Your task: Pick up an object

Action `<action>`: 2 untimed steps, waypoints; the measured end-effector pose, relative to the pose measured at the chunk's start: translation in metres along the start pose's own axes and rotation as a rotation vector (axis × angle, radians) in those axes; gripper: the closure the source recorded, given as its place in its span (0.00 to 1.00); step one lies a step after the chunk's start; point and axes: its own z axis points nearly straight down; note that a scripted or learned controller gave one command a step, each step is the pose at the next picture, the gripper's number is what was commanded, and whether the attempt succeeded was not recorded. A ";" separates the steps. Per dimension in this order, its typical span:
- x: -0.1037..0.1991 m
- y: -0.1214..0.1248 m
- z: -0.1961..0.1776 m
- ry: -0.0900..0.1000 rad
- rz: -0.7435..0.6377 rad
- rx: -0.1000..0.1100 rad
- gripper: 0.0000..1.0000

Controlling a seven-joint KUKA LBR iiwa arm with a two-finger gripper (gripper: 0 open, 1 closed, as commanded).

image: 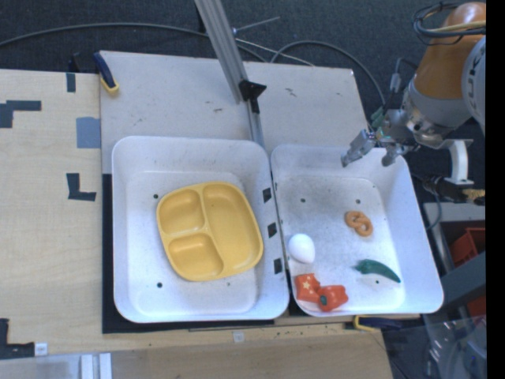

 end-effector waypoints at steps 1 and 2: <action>0.000 0.000 0.000 -0.001 0.000 0.000 0.00; 0.006 0.000 0.046 0.000 0.001 0.005 0.00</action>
